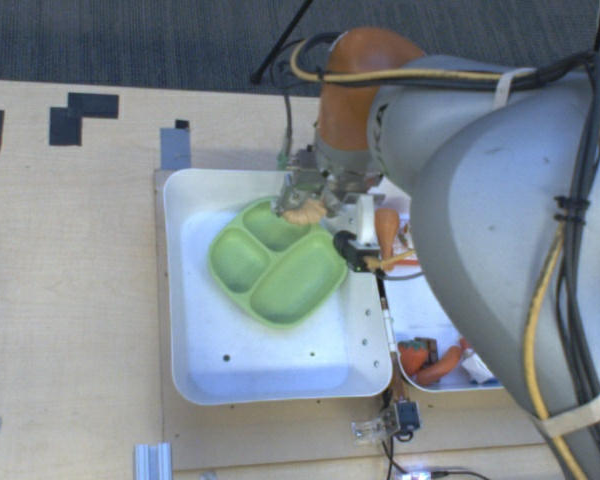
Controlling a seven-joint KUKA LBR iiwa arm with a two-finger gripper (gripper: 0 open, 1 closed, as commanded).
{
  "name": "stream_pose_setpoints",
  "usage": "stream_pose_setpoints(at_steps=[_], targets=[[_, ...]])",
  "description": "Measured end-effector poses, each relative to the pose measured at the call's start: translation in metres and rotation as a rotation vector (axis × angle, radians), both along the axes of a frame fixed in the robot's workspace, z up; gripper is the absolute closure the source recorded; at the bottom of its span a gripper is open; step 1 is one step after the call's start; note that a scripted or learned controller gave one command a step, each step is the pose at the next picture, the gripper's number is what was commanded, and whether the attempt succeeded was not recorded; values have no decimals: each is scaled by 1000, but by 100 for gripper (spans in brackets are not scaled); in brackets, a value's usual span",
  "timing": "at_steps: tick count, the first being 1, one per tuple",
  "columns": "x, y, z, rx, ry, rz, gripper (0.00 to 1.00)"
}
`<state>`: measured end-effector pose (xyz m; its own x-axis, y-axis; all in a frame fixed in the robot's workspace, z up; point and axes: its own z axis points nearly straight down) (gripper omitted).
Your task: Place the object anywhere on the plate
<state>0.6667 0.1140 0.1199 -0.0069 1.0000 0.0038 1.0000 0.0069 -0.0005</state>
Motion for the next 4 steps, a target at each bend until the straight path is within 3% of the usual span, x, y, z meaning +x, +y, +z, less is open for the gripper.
stream_pose_setpoints(at_steps=[1, 2, 3, 4], targets=[[1, 18, -21, 2, 9, -1, 100], [-8, 34, -25, -5, -11, -1, 100], [-67, 52, -26, 1, -24, -5, 100], [-136, -3, 119, -3, -4, -5, 100]])
